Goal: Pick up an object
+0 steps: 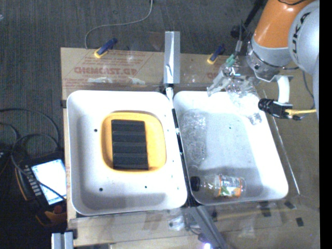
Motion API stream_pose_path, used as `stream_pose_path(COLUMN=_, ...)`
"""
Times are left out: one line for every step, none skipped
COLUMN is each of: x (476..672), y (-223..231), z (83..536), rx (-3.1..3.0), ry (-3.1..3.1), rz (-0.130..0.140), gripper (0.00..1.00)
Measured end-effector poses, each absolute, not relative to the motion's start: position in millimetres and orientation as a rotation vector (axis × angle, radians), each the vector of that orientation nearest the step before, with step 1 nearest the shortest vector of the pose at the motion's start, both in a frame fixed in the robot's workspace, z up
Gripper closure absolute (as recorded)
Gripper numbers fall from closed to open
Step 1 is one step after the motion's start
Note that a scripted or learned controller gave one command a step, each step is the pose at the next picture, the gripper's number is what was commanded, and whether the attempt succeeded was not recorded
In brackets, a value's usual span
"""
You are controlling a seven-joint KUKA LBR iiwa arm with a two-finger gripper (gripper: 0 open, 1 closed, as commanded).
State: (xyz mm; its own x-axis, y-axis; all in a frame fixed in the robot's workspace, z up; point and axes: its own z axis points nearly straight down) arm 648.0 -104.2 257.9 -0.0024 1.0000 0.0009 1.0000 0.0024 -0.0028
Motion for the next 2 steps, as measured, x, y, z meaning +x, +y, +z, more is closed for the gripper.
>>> stream_pose_path(x=609.0, y=-119, z=195, rx=-2.081, ry=-2.351, rz=0.004, gripper=0.0)
stream_pose_path(x=549.5, y=-118, z=212, rx=-2.055, ry=-2.374, rz=0.003, gripper=0.0)
